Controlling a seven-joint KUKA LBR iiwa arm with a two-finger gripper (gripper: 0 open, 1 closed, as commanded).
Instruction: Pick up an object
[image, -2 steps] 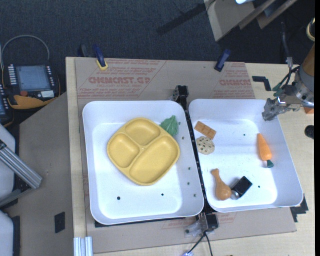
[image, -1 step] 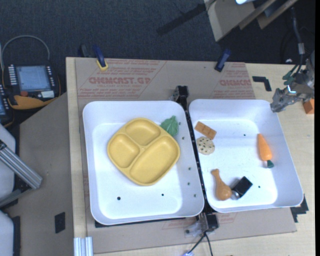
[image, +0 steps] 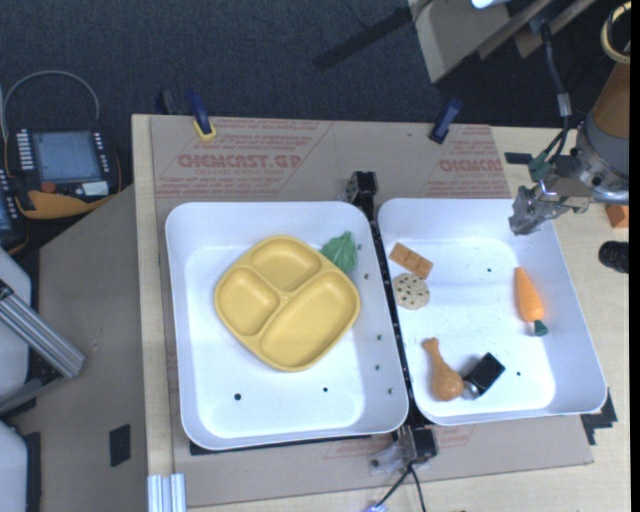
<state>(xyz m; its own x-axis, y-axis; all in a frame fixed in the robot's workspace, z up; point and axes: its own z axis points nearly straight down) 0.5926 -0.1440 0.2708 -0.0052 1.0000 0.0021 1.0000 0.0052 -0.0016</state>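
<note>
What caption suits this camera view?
Gripper poised over the right bin's far corner, toy carrot nearby; yellow divided plate in left.

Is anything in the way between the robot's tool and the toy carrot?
Nothing visible is. The tool hangs over the right bin's far right corner, and the carrot lies just below it in the view by the right wall, with bare white floor between. The other toys lie further left.

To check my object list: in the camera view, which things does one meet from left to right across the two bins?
Yellow divided plate → green leafy piece → cracker → chicken drumstick → black block → carrot.
</note>
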